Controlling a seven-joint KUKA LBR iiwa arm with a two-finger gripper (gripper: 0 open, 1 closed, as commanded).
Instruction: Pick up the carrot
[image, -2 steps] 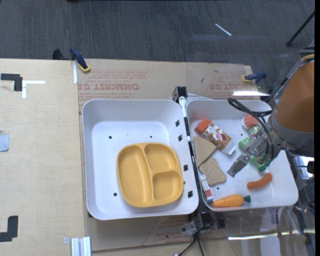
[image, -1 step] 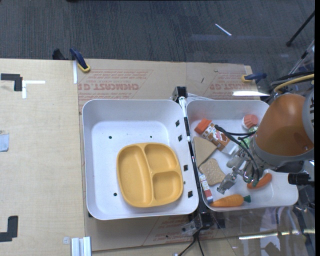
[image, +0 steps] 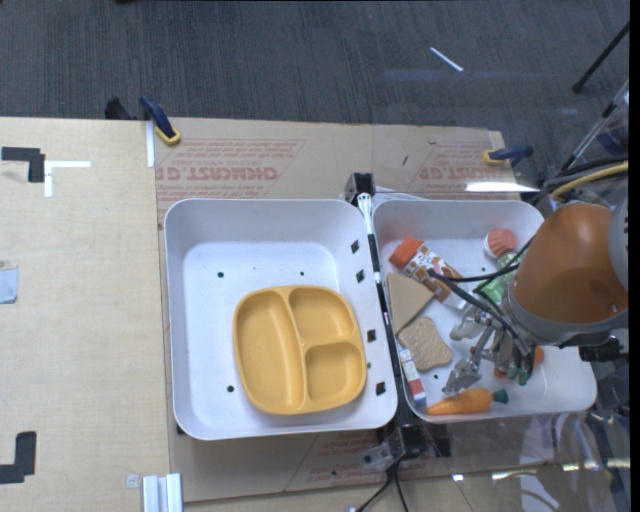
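Orange tapered carrot (image: 462, 403) lies flat on the right white bin's (image: 560, 392) floor at the near wall, not lifted. Metal pincer (image: 470, 368) hangs just above it, tips near but nothing between them; can't tell how wide they stand. Grasp and lift both left, I'd judge. Beside it: tan bread slice (image: 430, 345), orange-capped packet (image: 425, 264). Left bin holds yellow three-part plate (image: 299, 347). Cardboard on tabletop (image: 70, 330) carries red print, upside down, unreadable.

Grey arm (image: 560, 300) with a broad orange band

A bulbous orange band (image: 572, 260) tops grey housing; black cables run toward nine o'clock, and a metallic silver gripper (image: 478, 355) sits at its eight o'clock.
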